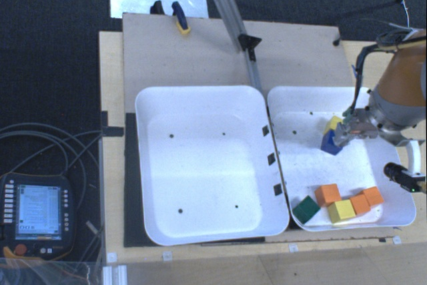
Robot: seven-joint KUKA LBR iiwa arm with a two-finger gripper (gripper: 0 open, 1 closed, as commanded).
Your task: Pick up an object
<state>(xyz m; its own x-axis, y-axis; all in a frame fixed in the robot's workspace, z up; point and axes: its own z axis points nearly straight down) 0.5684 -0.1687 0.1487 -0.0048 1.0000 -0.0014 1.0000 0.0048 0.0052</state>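
Gripper [347,132]: we see it low in the right bin [390,213], touching the blue block [329,143].
Jaws: we cannot tell their state.
Yellow block [334,123]: just beside.

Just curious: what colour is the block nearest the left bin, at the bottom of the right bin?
Dark green, clearest in the camera view.

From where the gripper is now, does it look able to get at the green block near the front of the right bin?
Probably yes. The green block lies uncovered by the right bin's front-left corner, apart from the orange block beside it. The gripper sits over the blue block further back, with bare floor between.
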